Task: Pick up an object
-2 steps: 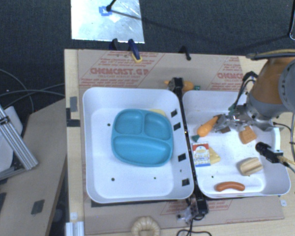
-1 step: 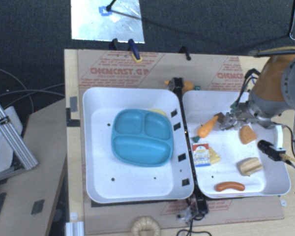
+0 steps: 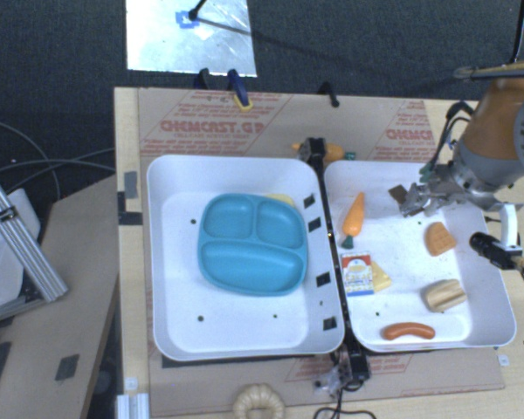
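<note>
While gripper (image 3: 410,201) hovers, six foods, one plate (image 3: 251,243).

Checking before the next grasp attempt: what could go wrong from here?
1. The gripper hovers over bare floor of the right bin, between the carrot and the cookie; a straight descent would likely close on nothing.
2. The small carton touches the cheese wedge; grasping one may drag the other.
3. The sausage lies close to the bin's front wall, so a finger could strike the rim.

dark carpet (image 3: 52,51) (speckled), reflective sheet (image 3: 190,24)
</note>
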Available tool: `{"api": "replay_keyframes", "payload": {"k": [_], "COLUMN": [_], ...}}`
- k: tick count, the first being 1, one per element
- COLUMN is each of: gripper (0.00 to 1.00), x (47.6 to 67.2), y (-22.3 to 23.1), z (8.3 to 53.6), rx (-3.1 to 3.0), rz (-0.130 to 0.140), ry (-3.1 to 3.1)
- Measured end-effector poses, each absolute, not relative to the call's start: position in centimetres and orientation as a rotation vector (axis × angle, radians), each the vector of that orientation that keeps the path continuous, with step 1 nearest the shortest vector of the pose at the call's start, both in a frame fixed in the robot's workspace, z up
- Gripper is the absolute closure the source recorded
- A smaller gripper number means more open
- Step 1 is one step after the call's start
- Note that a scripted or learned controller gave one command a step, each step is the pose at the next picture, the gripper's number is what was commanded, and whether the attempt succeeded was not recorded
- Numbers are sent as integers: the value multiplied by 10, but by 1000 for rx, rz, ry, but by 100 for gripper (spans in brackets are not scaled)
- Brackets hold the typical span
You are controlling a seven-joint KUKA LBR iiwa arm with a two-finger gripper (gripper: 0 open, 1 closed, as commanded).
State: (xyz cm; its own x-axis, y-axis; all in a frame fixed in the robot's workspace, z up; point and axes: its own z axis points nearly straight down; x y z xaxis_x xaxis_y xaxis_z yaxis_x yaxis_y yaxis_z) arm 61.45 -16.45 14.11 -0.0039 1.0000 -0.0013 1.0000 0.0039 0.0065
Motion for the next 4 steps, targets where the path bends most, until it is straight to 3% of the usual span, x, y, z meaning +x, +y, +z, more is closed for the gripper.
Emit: {"api": "replay_keyframes", "payload": {"k": [2, 3, 4], "gripper": [100, 100, 100], "x": [624, 599, 561], "y": [-172, -119, -77], "z": [226, 220, 214], "rx": [2213, 2213, 2215], "rz": [4, 1, 0], "ry": [2225, 2232, 2232]}}
